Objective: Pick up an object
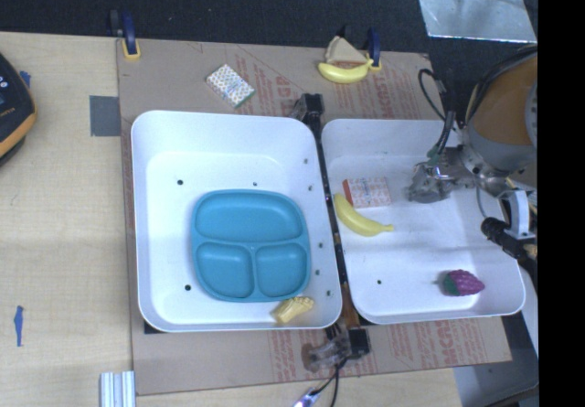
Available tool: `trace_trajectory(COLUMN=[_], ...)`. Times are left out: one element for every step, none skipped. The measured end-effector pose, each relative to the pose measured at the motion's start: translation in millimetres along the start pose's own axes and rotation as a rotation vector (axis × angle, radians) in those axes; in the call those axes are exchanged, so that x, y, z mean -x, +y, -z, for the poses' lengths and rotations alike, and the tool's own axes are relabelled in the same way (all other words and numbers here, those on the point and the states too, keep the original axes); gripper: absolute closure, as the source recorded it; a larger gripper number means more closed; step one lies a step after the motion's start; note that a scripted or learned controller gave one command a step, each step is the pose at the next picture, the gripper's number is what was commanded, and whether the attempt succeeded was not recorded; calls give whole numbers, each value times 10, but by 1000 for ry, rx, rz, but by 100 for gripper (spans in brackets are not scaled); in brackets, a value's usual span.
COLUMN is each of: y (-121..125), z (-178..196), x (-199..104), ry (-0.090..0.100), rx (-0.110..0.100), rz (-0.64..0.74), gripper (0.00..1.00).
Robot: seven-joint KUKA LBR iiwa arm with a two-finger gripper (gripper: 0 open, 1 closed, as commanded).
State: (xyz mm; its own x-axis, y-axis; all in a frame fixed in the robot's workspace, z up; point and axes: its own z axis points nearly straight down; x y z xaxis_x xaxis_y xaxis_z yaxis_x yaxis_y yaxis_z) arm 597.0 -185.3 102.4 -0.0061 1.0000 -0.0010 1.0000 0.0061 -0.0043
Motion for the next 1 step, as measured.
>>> trace_trajectory(y=[-252], z=[709], x=[-35], ry=[1], rx=[3], rz=[-4], gripper=[100])
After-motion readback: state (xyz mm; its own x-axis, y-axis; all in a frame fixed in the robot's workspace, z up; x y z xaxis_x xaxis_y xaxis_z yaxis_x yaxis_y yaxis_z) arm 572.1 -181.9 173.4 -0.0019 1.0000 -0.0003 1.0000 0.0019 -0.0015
